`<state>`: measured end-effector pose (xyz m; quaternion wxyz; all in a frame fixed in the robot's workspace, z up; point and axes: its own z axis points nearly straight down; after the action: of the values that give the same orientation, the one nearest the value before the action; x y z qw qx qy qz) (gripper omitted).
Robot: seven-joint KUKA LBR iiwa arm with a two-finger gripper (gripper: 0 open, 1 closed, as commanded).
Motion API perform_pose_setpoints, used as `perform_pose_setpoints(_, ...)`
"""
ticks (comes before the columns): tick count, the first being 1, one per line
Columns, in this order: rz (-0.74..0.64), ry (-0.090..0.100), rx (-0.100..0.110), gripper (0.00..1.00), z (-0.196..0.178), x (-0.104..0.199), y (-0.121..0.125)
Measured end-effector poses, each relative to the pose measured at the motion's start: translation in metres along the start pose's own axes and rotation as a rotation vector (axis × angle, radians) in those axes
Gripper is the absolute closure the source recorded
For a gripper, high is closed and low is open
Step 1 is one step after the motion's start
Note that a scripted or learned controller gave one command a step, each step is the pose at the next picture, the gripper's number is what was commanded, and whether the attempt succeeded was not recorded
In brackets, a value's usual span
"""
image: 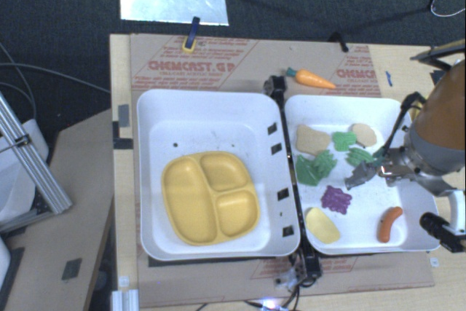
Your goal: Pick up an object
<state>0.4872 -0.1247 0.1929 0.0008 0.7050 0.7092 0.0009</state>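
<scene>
End effector (360, 176) positioned low in right bin (349, 107), just beside green toy pieces (318, 167) and purple piece (336, 198). Finger opening cannot be told; nothing seen held. Pick judged not yet done.

Two bins side by side on the tabletop (240, 58), divided tray (210, 197) in left bin (211, 109), toy foods clustered in right bin (368, 107), carrot (313, 79) behind it, end effector (362, 175) frame right
</scene>
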Motion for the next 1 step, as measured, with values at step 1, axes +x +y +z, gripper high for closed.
perform_pose_setpoints(1, 0.002, -0.001, -0.002, 0.00, -0.0246, -0.0090, 0.0002)
